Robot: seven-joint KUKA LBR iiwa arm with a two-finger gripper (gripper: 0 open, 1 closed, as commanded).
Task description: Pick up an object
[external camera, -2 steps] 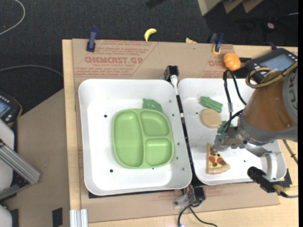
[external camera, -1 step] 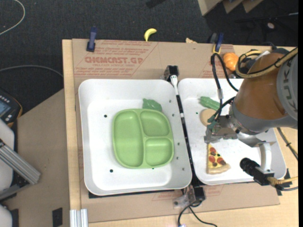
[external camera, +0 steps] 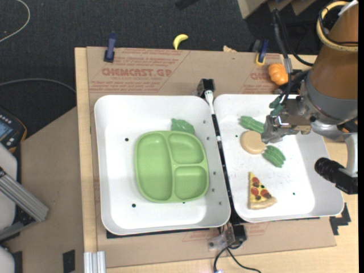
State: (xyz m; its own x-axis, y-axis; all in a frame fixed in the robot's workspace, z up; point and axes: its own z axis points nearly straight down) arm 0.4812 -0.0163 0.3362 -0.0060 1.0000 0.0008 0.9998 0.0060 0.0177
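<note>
My gripper (external camera: 272,131) hangs low over the right bin (external camera: 307,206), just right of a tan round cookie (external camera: 253,143). A dark green pea pod (external camera: 251,123) lies left of the gripper and a second green pod (external camera: 275,155) lies just below it. A toy pizza slice (external camera: 259,192) rests nearer the front of the right bin. In the left bin (external camera: 108,152) sits a green divided plate (external camera: 170,166), with a small green leaf piece (external camera: 182,125) at its far edge.
A black clip (external camera: 206,87) sits at the back between the two bins. A small orange fruit (external camera: 277,73) and a yellow banana (external camera: 180,40) lie beyond the bins. Blue clamps (external camera: 110,48) hold the cardboard base.
</note>
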